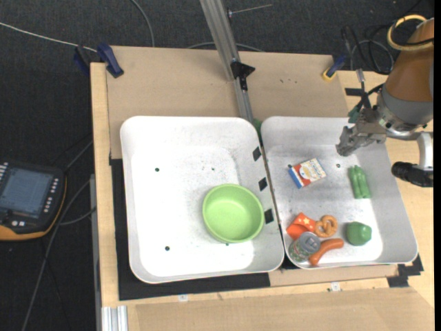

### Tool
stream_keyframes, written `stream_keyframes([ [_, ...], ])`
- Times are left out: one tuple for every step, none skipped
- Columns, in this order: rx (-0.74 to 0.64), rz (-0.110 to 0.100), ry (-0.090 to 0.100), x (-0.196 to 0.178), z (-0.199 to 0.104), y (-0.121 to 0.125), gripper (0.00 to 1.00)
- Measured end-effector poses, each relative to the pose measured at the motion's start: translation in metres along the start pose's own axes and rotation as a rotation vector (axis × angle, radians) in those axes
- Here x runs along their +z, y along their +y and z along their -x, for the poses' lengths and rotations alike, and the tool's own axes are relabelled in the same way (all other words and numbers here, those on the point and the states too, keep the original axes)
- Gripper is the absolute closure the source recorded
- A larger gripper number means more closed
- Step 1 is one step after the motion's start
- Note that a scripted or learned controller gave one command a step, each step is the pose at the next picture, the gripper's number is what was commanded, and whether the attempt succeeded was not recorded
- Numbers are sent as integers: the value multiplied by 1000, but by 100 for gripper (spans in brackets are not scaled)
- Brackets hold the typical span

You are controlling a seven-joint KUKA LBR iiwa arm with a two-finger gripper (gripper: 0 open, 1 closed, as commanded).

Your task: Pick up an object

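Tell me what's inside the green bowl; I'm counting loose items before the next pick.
The green bowl in the left bin shows only its own green inner surface, with nothing lying in it. Whatever is under the bowl is covered from this camera.

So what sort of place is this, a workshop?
More likely a robot test lab: a grey arm reaches over two white bins of toy items, a control pendant lies beside the bench, and cables trail over the floor.
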State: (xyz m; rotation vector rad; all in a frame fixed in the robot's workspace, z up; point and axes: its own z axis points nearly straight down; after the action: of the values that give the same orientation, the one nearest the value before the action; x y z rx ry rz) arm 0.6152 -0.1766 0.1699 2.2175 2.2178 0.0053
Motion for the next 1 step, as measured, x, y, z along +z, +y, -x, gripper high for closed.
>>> stream_keyframes([
  [-1,-1,0,-44,-3,4,100],
])
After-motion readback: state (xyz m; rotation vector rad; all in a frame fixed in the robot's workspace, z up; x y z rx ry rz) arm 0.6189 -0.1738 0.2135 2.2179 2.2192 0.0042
